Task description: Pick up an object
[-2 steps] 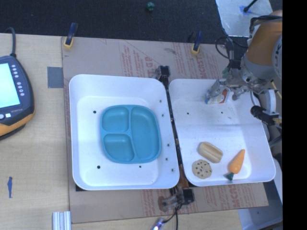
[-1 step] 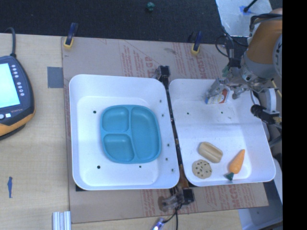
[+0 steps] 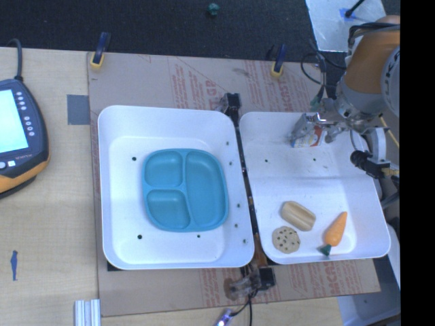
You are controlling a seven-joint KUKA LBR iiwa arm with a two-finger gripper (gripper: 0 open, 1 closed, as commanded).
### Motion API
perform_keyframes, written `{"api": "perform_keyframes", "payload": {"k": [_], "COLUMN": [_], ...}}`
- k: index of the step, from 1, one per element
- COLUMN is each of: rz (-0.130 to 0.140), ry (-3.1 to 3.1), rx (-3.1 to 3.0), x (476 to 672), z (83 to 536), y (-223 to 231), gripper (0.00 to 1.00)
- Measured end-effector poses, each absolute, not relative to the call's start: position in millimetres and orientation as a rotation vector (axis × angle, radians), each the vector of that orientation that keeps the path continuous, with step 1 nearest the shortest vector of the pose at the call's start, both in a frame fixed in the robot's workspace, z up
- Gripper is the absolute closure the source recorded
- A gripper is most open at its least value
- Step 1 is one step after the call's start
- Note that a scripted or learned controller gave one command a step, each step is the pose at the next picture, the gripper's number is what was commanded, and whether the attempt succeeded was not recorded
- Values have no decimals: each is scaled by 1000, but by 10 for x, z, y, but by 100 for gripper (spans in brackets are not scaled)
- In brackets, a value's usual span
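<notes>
The gripper is seen low over the far part of the right white bin; its state cannot be told. Near the front are laid a tan bread roll, a round cookie and an orange carrot.

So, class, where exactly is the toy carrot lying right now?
The carrot lies in the right bin, near its front right corner, just right of the bread roll and the cookie.
</notes>
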State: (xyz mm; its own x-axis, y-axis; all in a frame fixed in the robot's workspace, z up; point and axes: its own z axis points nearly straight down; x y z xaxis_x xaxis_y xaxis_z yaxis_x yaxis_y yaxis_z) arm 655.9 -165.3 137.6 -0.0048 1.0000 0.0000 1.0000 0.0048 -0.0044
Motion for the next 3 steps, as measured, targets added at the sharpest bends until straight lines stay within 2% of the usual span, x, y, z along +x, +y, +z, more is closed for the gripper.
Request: {"api": "perform_keyframes", "payload": {"k": [2,3], "rz": [1,3], "ry": [-2224,-2222], "rx": [-2217,-2217], "x": [6563,6561], "z": [1448,1342], "y": [-1655,-1745], "gripper": [0,0]}}
